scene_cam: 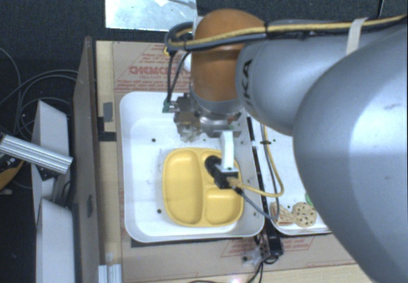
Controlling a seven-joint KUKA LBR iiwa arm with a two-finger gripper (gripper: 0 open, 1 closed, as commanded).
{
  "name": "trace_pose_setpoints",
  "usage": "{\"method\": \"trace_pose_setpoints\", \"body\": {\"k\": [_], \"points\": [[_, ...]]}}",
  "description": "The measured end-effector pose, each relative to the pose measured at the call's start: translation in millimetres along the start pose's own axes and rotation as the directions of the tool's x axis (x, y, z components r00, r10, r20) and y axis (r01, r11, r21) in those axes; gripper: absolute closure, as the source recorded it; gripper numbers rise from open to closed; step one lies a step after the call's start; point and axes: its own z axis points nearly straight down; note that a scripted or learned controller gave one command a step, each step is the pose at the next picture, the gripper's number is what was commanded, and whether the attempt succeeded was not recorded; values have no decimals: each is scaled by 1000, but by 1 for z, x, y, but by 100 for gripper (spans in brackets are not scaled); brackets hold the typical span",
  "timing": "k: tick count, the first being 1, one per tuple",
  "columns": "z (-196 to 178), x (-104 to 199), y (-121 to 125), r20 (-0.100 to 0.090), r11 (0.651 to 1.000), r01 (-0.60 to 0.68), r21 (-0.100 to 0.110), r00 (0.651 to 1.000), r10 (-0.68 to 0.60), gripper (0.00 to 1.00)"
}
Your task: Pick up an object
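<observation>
A yellow divided plate (191, 189) lies in the left white bin (137, 148), filling its near half. My gripper (185, 125) hangs over the same bin, just beyond the plate's far edge, under the orange wrist band. The arm's grey body hides most of the right bin (319, 229). I see nothing held in the gripper.
At the near edge of the right bin lie a brown cookie with dark chips (305, 214) and a paler round piece (283, 212) beside it. A brown cardboard sheet (140, 68) lies under the bins. Cables and a metal bar (35, 152) sit off the bench at left.
</observation>
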Motion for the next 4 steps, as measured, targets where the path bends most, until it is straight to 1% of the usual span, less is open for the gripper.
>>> {"method": "trace_pose_setpoints", "body": {"k": [1,2,3,4], "points": [[-56,38,-55,-3,1000,3,-6,1000,-3,100],[-76,4,51,1,1000,-10,-14,1000,10,100],[-58,44,41,0,1000,-1,-4,1000,1,100],[-14,36,70,3,1000,-9,-2,1000,9,100]]}}
